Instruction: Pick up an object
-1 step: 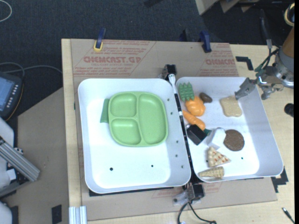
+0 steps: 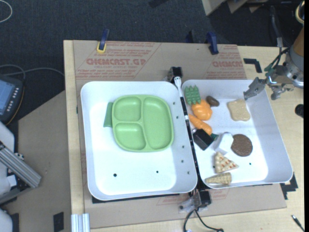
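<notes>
1. White plastic forms the two shallow bins, side by side on a brown board; the left bin [image 2: 96, 168] holds a green divided plate [image 2: 143, 123] with three compartments, lying flat in its upper middle.
2. Toy food is scattered in the right bin [image 2: 277, 149], mostly along its left half.
3. At the top left of that bin lies a green ridged piece [image 2: 192, 94], with an orange lump [image 2: 202, 111] just below it and a second orange piece [image 2: 200, 125] under that.
4. A small dark brown piece [image 2: 212, 101] sits just right of the green one.
5. A tan bread-like slice [image 2: 239, 110] lies near the top middle of the bin.
6. A black block [image 2: 202, 139] touches a pale white piece [image 2: 223, 141], and a round brown patty [image 2: 242, 145] lies just right of them.
7. Near the front rim, a pale wedge [image 2: 224, 163] sits above a beige ridged piece [image 2: 218, 179].
8. The gripper [image 2: 264, 87] hangs over the bin's upper right corner, near the tan slice but apart from it, its fingers spread and nothing between them.
</notes>
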